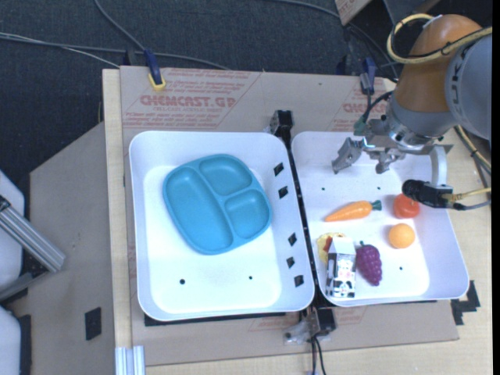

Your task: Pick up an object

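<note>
Objects to pick lie in the right bin (437,283), at its near half. Left bin (148,209) carries a blue divided plate (217,202), which lies flat, a little toward the far side. The arm (437,61) comes from the right and its gripper (366,157) hangs over the far part of the right bin with the fingers spread apart and nothing between them. Near the dividing wall stands a small white carton (341,267), and a bunch of purple grapes (369,262) is just beside it. A carrot (351,210) lies in the middle, well apart from the gripper. To its right are a red tomato (405,206) and, nearer, a small orange (401,236).
</note>
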You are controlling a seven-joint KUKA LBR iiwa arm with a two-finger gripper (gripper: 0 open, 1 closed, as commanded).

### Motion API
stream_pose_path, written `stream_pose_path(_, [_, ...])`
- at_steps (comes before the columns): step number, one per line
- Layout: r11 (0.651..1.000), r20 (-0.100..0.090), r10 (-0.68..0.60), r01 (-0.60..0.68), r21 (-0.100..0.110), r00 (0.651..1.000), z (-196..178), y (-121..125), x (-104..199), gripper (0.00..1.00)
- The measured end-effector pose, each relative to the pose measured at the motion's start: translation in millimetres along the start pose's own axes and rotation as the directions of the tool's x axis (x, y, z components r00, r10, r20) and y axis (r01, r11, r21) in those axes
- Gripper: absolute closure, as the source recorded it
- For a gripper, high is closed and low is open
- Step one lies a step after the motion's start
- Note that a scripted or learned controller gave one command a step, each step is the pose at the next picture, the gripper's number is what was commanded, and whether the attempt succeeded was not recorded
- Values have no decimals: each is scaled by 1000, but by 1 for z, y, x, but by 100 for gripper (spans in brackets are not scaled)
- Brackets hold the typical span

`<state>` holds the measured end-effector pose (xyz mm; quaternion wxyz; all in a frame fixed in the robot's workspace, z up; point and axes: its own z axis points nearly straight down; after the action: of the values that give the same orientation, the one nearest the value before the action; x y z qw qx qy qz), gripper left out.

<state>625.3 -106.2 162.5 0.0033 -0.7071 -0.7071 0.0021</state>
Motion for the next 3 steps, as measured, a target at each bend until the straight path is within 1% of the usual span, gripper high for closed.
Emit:
stream_pose_path(2, [1000, 0, 0, 0, -1, 1000, 80, -3, 2, 0])
stream_pose_path(3, [1000, 0, 0, 0, -8, 1000, 66, -1, 2, 100])
